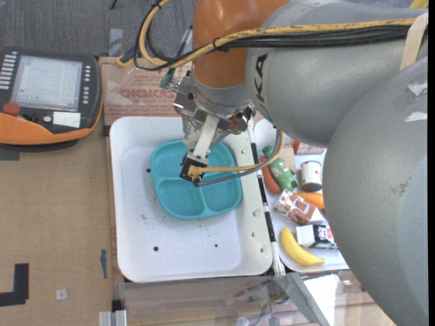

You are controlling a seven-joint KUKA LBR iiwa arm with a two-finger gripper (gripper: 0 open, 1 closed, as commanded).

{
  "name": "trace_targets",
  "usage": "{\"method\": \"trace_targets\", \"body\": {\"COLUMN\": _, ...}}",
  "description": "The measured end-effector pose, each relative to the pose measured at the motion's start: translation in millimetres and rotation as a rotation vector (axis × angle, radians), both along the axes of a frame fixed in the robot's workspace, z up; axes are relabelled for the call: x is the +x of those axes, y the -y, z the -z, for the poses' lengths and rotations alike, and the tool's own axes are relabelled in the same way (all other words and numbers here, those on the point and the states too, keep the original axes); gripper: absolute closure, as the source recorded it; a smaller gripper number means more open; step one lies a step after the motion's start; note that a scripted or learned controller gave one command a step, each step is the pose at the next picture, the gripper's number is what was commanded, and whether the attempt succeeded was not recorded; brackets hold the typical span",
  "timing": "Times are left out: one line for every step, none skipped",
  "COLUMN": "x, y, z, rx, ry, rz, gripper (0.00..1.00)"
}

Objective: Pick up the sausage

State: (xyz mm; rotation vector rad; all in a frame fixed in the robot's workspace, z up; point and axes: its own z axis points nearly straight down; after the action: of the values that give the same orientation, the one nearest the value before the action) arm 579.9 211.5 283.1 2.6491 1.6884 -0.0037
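Red-orange sausage (271,180) lies partly hidden beside a green bottle (286,176).

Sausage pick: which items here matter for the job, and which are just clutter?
Job:
- reddish long piece, likely the sausage, beside the green bottle
- right bin that it lies in

Lying about:
- teal plate in the left bin
- green bottle, can, carton, banana
- teach pendant

red "CHEMICA" print on cardboard sheet (139,95), partly hidden
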Motion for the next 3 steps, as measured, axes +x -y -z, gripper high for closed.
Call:
{"method": "trace_targets", "body": {"x": 16, "y": -15, "z": 41, "rx": 0.001, "ry": -0.004, "rz": -0.202, "gripper": 1.0}}
{"method": "trace_targets", "body": {"x": 17, "y": -16, "z": 33, "rx": 0.001, "ry": -0.006, "rz": -0.203, "gripper": 1.0}}
{"method": "trace_targets", "body": {"x": 18, "y": -16, "z": 25, "rx": 0.0, "ry": -0.007, "rz": -0.203, "gripper": 1.0}}
